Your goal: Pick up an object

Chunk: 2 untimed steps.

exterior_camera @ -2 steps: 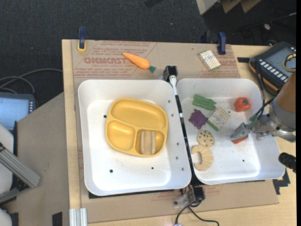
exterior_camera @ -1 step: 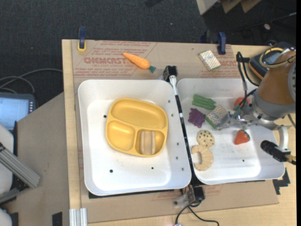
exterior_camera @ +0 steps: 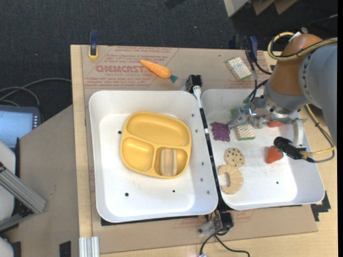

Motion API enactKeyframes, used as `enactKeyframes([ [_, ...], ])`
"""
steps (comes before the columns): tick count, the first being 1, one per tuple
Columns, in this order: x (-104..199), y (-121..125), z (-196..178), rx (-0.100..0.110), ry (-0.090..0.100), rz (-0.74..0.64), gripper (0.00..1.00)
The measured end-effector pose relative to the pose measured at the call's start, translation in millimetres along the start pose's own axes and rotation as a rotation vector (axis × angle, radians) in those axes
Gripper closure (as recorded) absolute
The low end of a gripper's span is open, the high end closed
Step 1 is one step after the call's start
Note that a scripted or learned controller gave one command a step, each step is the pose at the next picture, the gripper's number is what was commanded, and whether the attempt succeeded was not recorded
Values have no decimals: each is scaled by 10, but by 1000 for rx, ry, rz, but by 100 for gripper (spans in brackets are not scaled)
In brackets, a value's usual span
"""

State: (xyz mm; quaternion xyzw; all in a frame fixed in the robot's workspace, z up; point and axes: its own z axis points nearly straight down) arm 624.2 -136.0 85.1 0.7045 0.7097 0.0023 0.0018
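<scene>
Pincer [exterior_camera: 247,116]: low in the right bin [exterior_camera: 300,194], over a small checkered sandwich piece [exterior_camera: 245,132]; whether its fingers are apart or together cannot be told.

Landmark: the sandwich piece.
- Purple grape bunch [exterior_camera: 220,131], one, just left.
- Round cookie [exterior_camera: 233,156], one, below.
- Pretzel [exterior_camera: 231,179], one, further below, long axis up-down.
- Strawberry [exterior_camera: 274,155], one, right.
- Yellow divided plate [exterior_camera: 156,144], one, in left bin [exterior_camera: 107,122], well left.
- Carrot [exterior_camera: 156,69], one, on tabletop [exterior_camera: 80,84] up-left, leaf end pointing right.
- Second checkered piece [exterior_camera: 239,67], one, above.
</scene>
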Motion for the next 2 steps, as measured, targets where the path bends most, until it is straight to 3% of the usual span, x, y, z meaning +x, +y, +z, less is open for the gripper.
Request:
enactKeyframes([
  [1,-40,-24,-104,2,-2,5,100],
  [2,564,-334,-1058,-2,0,1,100],
])
